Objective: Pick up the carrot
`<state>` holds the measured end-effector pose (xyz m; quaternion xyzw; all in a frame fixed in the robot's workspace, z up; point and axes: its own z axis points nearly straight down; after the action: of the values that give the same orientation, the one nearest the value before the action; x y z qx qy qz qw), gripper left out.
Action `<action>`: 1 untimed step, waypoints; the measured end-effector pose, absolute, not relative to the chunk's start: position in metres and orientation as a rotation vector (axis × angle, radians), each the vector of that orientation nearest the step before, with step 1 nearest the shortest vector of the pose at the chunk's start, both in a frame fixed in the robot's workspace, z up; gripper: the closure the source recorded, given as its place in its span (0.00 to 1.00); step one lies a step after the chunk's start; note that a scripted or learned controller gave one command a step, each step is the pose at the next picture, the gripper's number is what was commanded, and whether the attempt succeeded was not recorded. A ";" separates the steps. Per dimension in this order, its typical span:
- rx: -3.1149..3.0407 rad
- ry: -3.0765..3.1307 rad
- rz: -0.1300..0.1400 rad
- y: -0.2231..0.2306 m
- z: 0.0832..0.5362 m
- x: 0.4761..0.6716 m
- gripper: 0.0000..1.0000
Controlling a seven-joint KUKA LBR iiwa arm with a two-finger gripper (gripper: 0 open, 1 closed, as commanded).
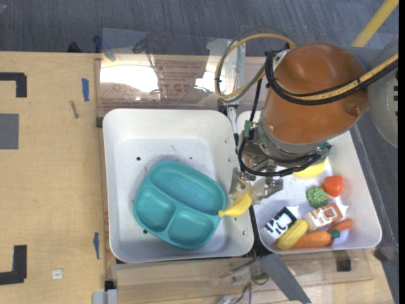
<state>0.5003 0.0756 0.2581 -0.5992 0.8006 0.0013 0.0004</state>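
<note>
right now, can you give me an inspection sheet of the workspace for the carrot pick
surface: two white bins side by side, left bin and right bin, on a bench.
job's things: carrot lies at the near edge of the right bin, beside a yellow piece; nothing grips it.
clutter: teal divided tray in the left bin; banana at the tray's right rim; tomato, broccoli, boxed item and a black and white card in the right bin.
grippers: gripper sits over the divide between bins, just above the banana.
cables: yellow and black cables loop over the arm.
surroundings: blue tape marks on the bench; grey floor beyond.
</note>
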 end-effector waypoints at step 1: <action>-1.840 2.532 -0.001 0.179 0.394 0.482 1.00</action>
<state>0.4823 0.1789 0.3939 -0.5879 0.8089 -0.0004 0.0059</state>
